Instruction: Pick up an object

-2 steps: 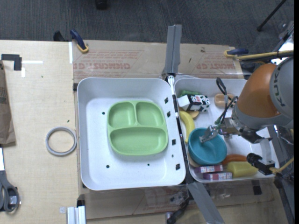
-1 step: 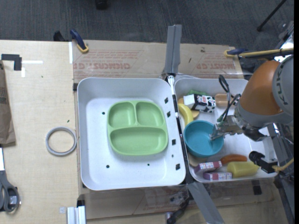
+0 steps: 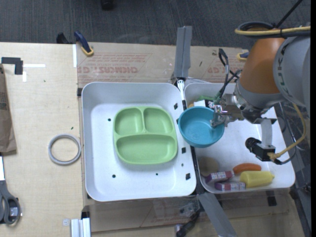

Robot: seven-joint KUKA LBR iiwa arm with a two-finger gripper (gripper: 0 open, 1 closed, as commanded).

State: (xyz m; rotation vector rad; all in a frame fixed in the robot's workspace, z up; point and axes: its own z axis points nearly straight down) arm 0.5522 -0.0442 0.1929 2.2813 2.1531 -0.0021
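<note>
Claw pinches the right rim of the blue bowl, which hangs tilted over the wall between the two bins. With so thin a rim hold, the bowl may swing, slip out, or strike that wall and drop.

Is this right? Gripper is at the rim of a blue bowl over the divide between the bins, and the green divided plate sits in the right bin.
Not quite. The camera view shows the green divided plate in the left bin, not the right. The rest holds: the gripper is at the rim of the blue bowl, over the divide between the bins.
</note>
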